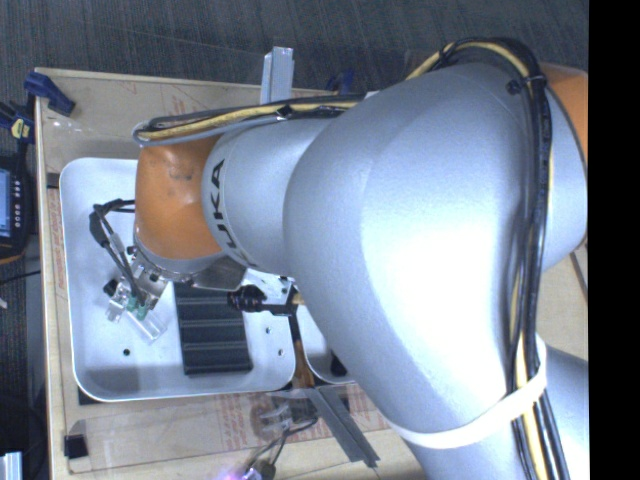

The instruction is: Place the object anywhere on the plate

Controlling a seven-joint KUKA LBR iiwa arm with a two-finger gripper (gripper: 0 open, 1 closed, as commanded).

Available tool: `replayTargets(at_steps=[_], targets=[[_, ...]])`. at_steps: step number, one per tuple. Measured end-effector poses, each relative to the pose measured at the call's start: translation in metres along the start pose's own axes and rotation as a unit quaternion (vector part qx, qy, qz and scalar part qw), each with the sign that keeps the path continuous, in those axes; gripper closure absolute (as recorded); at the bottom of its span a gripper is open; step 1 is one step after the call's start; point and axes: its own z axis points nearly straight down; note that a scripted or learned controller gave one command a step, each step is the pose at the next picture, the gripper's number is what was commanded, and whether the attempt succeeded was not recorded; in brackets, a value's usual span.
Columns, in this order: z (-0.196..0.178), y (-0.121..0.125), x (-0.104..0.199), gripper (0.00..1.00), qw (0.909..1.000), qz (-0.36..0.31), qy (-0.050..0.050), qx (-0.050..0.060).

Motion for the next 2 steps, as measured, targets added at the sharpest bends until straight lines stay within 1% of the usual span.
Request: replayTargets(at_steps=[1, 2], targets=[[0.019, 0.024, -0.090, 1.00, 0.9970, -0.078, -0.002, -0.002], [-0.008, -0.023, -0.038, 1.00, 0.9990, -0.045, 0.000, -0.001]])
